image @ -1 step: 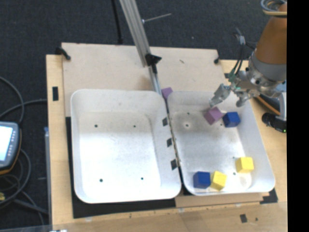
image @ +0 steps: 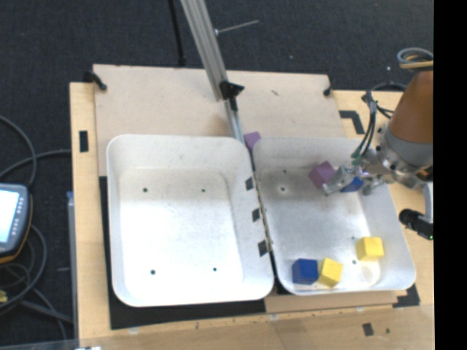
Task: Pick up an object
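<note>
The gripper sits low over the right bin, near its far side, reaching in from the right under the arm's grey wrist and orange band. Its metal fingers point left toward a purple block, which lies just at their tips; whether they touch it or pinch it cannot be told, and how far apart they stand is not clear either. Something blue shows just behind the fingers, partly hidden by the gripper body.

Farther toward the near edge of the same bin, three more blocks rest on the floor: a yellow block by the right wall, and a blue block and a second yellow block side by side, touching or nearly so, at the near wall.

A small purple block sits at the far end of the ridge between the two bins, at the foot of a slanted aluminium rail. The left bin lies alongside, both on a wooden bench.
</note>
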You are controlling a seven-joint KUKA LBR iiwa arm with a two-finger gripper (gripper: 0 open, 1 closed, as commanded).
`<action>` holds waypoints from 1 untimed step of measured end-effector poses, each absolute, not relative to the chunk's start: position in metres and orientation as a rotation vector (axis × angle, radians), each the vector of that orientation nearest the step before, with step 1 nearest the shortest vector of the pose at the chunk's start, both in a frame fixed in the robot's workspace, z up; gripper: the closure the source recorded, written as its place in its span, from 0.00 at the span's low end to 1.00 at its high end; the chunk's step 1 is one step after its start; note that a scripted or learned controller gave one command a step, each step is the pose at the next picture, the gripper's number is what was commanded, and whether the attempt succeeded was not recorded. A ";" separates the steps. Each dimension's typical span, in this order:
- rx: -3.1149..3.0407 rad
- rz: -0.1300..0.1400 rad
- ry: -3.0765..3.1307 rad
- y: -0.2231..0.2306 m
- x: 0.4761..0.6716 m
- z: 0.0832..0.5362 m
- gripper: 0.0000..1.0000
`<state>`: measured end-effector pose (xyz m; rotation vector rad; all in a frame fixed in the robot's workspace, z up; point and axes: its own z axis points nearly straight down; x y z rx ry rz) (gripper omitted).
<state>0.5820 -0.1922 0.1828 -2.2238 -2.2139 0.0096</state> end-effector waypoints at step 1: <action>-2.219 -0.003 -2.230 -0.198 0.649 0.133 0.00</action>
